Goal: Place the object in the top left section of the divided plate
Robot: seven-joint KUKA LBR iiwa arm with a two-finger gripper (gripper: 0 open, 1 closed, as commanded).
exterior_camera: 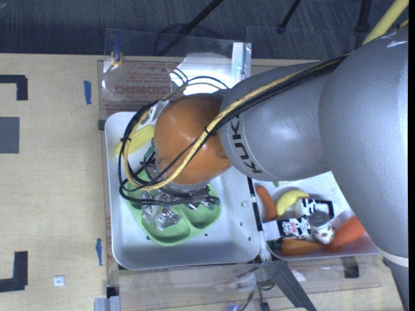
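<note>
A green divided plate (194,222) lies in the left white bin (194,254), mostly hidden under my arm. The orange wrist band (185,138) hangs right over it. My gripper (165,214) reaches down onto the plate's left part, its metal end blurred among cables. I cannot make out any object in it. A yellow object (139,138) lies in the bin at the upper left, just beyond the plate and partly behind the wrist.
The right bin (324,254) holds a yellow banana-like piece (292,199), an orange carrot shape (353,230), a black-and-white box (305,218) and other small items. A clear plastic sheet (162,70) stands behind the left bin. Black cables (133,173) loop off the wrist.
</note>
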